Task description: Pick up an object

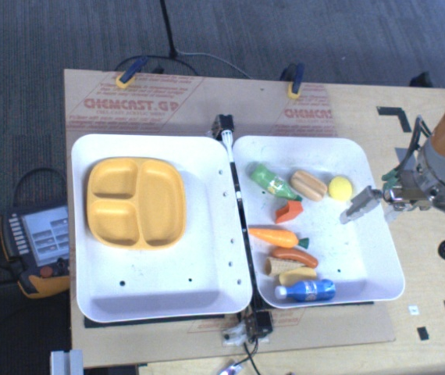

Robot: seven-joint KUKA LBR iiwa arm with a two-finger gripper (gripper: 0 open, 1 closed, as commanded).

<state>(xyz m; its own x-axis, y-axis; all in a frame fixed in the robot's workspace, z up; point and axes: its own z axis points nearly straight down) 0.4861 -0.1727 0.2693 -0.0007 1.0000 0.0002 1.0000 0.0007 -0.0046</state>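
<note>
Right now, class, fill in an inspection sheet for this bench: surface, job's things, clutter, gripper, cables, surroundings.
Surface: brown board bearing two white bins.
Job's things: right bin holds toy foods, among them a carrot, yellow ball and blue bottle.
Clutter: yellow divided plate in the left bin.
Gripper: gripper above the right bin's right side, holding nothing.
Cables: black cable across the carpet.
Surroundings: handheld controller left of the bench.

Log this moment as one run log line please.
claw: over right bin right side | holding: nothing seen | nearest: yellow ball | left bin: yellow tray
</note>
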